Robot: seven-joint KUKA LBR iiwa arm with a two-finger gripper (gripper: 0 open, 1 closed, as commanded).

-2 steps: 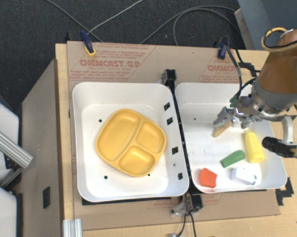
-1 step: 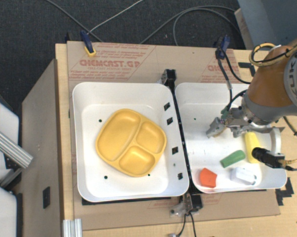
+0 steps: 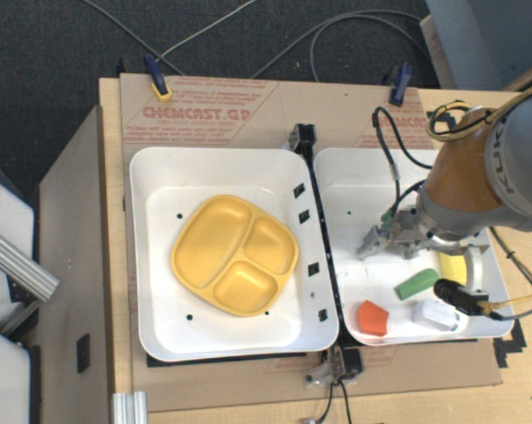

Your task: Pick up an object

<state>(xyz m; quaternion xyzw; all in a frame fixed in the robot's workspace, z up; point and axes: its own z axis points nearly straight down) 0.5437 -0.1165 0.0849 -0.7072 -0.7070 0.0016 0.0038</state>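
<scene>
From where I stand, the gripper (image 3: 369, 244) hangs low over a bare patch of the right bin (image 3: 354, 184), towards its middle. Nothing shows in its grasp. Whether it is open or closed I cannot tell from this angle.

The things it could take lie nearer the front of that bin. A green block (image 3: 416, 283) sits just beside the gripper, on the side the arm (image 3: 465, 184) comes from. An orange piece (image 3: 372, 318) lies close to the front wall, a white piece (image 3: 436, 316) lies near the front right corner, and a yellow piece (image 3: 452, 268) is half hidden under the wrist. The left bin (image 3: 160, 175) holds a wide yellow divided tray (image 3: 235, 254), well apart from all this.

I'd say the arm is only at the approach stage, with no object chosen for certain. The green block looks the sensible target. It is nearest, it lies clear of its neighbours, and it seems narrow enough to span. To do it well, the gripper should shift over the block's middle, turn to close across its short width, and drop straight down. The orange piece looks riskier because the wall may crowd one side. The tray looks too broad and flat to pinch, except perhaps at its rim.
</scene>
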